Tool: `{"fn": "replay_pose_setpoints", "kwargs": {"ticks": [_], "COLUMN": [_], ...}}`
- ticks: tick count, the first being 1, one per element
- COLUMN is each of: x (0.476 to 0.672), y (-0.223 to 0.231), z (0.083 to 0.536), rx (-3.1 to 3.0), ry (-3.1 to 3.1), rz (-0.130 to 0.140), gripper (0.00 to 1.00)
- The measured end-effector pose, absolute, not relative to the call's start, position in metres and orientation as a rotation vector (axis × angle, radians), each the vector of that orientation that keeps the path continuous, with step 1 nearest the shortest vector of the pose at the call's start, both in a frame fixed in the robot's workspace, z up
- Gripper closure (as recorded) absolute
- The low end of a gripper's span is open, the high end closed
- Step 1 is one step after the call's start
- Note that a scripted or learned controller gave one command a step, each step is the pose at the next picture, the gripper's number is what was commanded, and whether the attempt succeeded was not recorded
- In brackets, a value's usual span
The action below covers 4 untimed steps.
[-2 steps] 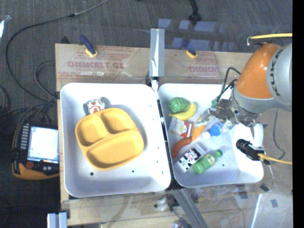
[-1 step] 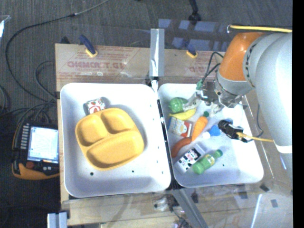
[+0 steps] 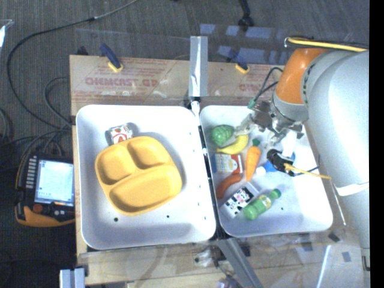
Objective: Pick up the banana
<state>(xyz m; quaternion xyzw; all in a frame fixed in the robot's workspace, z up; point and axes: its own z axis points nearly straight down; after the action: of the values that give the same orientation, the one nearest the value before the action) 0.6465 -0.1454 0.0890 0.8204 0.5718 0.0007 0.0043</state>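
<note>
Looks like I'm mid-approach: gripper (image 3: 257,126) hovers just beside the banana (image 3: 238,143) in the right bin (image 3: 312,221), can't tell its grip state, next I'd drop down onto it.

End effector (image 3: 259,126) over right bin (image 3: 312,218), just beside banana (image 3: 237,144)
</note>
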Motion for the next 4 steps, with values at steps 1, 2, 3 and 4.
{"fn": "replay_pose_setpoints", "kwargs": {"ticks": [1,2,3,4], "x": [0.647,0.644,0.644,0.659], "y": [-0.146,-0.159,-0.159,-0.12], "z": [0.1,0.197,0.197,0.098], "rx": [2.564,2.086,2.087,1.988], "ry": [1.791,2.346,2.346,2.427], "rz": [0.0,-0.004,-0.004,-0.004], "gripper": [1.0,1.0,0.0,0.0]}}
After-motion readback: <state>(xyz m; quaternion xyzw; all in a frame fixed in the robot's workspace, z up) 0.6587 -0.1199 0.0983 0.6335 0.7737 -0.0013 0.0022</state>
